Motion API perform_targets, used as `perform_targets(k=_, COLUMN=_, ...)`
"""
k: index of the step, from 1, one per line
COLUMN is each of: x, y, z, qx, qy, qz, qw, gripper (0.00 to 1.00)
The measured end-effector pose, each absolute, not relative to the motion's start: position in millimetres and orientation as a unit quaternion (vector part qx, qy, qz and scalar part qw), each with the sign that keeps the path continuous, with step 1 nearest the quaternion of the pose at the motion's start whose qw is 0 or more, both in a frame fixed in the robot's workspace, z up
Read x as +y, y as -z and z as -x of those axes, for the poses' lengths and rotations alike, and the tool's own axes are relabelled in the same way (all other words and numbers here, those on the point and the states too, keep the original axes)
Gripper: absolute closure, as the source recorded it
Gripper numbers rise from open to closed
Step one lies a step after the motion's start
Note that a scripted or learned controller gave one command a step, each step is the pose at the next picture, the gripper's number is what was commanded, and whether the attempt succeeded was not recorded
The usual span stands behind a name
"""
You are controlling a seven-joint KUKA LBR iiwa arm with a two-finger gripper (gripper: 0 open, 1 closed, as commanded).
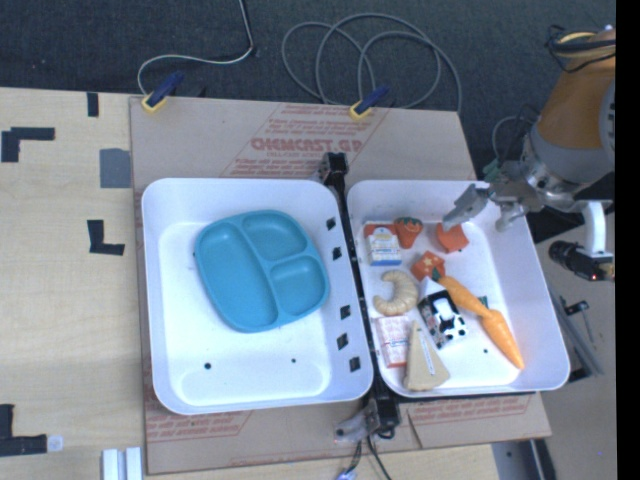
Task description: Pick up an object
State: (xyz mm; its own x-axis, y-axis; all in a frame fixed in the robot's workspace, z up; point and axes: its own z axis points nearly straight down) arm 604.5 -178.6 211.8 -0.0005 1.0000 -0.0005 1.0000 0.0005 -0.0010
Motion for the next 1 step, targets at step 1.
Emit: perform_targets(k=1, x=-167.6, y=-102.0, z=-637.5, qx=-0.708, qy=0.0036, qz=0.706, qw=-0.007, gripper=0.0)
